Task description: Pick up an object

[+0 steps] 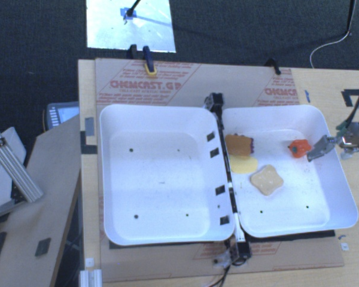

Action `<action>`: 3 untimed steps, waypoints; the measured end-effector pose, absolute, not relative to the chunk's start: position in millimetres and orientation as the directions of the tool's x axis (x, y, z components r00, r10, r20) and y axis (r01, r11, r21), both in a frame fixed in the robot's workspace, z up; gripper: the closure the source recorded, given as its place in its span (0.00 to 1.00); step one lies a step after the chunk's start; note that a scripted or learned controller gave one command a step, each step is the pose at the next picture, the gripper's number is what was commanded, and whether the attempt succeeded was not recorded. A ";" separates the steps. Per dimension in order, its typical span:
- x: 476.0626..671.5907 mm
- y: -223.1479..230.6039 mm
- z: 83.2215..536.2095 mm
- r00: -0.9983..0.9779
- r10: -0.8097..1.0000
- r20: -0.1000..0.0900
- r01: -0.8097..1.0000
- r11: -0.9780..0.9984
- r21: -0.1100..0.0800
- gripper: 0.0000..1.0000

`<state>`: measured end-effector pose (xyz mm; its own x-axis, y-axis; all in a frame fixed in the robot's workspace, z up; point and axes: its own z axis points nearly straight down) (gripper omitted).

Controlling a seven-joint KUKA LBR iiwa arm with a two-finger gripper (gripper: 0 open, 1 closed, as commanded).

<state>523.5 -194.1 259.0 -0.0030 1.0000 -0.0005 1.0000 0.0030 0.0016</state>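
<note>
Gripper (321, 149) beside orange object (299, 148) in right bin (341, 211)

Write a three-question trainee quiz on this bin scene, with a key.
1. True or false: the orange object lies in the left bin.
2. Multiple choice: which thing lies nearest the divider between the two bins? A) the tan bread-shaped piece B) the brown and purple item C) the orange object
3. Fill in: the gripper reaches in from the view's ____ side.

Key:
1. False. It lies in the right bin, near the gripper.
2. B. It sits close against the divider, just above the pale yellow piece.
3. Right.
</note>
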 end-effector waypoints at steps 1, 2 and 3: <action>524.4 -194.2 270.1 -0.007 1.000 -0.002 1.000 0.007 0.005 1.00; 515.4 -104.3 333.5 -0.014 1.000 0.001 1.000 0.014 0.009 1.00; 487.2 11.9 410.8 -0.018 1.000 0.005 1.000 0.018 0.012 1.00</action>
<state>487.2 11.9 410.8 -0.0180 0.9998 0.0045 0.9998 0.0179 0.0121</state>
